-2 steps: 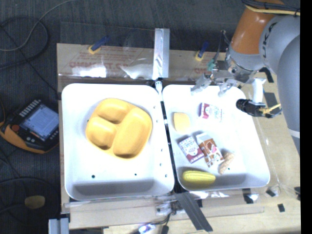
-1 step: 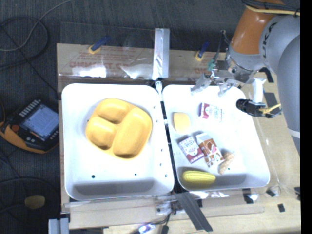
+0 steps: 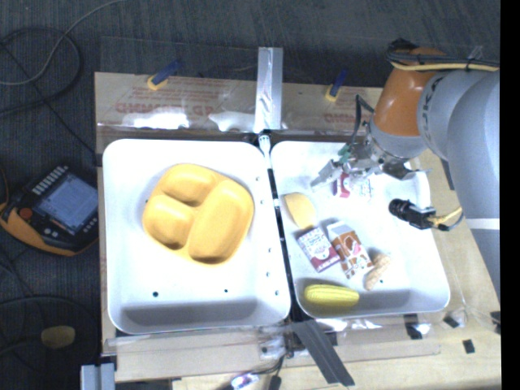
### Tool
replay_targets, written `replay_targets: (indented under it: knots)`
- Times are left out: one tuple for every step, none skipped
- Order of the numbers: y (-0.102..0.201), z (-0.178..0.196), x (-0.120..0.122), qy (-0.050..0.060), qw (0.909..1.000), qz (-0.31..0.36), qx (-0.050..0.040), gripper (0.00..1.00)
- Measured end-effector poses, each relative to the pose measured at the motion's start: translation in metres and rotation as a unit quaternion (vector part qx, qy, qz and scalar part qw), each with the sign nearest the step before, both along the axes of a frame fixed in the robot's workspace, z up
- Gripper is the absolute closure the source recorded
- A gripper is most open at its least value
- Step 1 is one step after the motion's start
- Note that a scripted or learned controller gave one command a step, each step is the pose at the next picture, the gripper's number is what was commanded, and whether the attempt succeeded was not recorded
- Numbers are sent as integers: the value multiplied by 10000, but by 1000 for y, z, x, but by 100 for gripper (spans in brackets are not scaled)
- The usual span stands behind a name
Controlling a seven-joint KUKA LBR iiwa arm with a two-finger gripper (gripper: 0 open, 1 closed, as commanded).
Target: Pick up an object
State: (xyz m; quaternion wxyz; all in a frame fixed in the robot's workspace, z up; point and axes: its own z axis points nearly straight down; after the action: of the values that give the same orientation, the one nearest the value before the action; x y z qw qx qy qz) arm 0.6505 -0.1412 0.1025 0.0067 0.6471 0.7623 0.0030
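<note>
Where the bench [image 3: 122,96] carries its two shallow bins side by side, the contents run as follows, largest first.

1. Arm [image 3: 475,136]: grey, with an orange band [image 3: 402,104], reaching in from the right over the far end of the right bin [image 3: 410,254].
2. Left bin [image 3: 122,299]: white, holding one item.
3. Right bin: white, holding the remaining items.
4. Yellow lumpy form [image 3: 197,212]: three rounded lobes, at the middle of the left bin, apart from its walls.
5. Gripper [image 3: 353,169]: low over the far part of the right bin. Whether the claw is released or clenched cannot be told, and nothing can be made out in its hold.
6. Yellow cob-shaped piece [image 3: 331,296]: lying crosswise at the near wall of the right bin.
7. Pale yellow wedge [image 3: 299,210]: by the right bin's left wall, near the dividing edge.
8. Red carton [image 3: 318,248]: flat, just beside the wedge's near side.
9. Brown carton [image 3: 348,250]: flat, touching or just beside the red carton.
10. Tan peanut-shaped piece [image 3: 375,272]: at the brown carton's right corner.
11. Small pink-and-white item [image 3: 343,187]: directly below the gripper; too small to identify.
</note>
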Motion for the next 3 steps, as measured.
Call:
replay_targets:
  knots:
    - [-1, 7, 1, 1, 10000, -5, -6, 100]
    - [-4, -6, -42, -88, 9933, 1151, -41, 100]
    - [76, 119, 3, 93, 9935, 1134, 12, 100]
